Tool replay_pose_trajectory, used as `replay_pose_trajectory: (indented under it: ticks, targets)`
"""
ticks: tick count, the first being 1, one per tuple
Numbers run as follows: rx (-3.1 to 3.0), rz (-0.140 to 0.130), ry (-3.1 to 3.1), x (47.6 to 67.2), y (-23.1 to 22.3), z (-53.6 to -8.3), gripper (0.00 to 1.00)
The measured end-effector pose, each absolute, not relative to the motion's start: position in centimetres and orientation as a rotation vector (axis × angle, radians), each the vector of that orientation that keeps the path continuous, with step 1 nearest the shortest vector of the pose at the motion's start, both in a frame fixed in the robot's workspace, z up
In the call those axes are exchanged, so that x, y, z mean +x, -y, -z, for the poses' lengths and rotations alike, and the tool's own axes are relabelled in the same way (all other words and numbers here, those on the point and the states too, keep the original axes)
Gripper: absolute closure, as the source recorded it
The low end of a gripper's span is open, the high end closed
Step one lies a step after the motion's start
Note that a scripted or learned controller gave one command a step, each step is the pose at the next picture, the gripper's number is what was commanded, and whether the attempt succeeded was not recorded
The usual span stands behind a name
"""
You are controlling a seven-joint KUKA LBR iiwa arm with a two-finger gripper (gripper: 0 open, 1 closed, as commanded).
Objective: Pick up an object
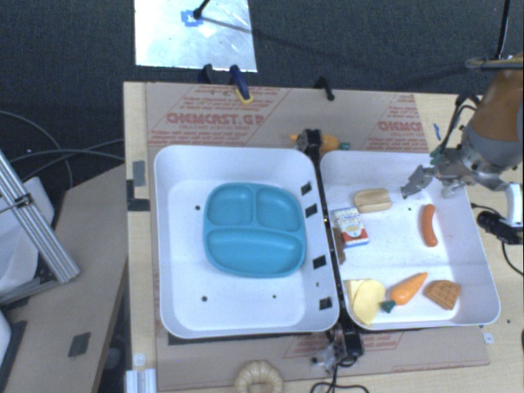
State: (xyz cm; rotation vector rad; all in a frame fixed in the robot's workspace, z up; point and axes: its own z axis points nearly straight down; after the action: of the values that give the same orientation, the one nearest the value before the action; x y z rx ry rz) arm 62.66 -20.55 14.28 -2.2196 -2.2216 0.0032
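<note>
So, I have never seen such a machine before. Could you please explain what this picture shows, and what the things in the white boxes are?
This is one camera picture, taken from above a work bench and looking down at a slant. The grey and orange shape at the right is a robot arm; its hand hangs over the right bin, and I see nothing between its fingers.

The left bin holds a blue divided plate. The right bin holds toy food: a bread roll, a small carton, a sausage, a carrot, a waffle and a yellow piece that I cannot identify.

The robot's job is to pick up one object; it has not done so yet.
</note>
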Motion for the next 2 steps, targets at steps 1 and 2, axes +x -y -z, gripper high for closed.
replay_pose_trajectory:
  ticks: [1,2]
  targets:
    - [-2.219,-0.002,2.223,62.7,20.5,-9.1,0.0]
    - [-2.223,0.005,2.228,62.9,20.5,-10.5,1.0]
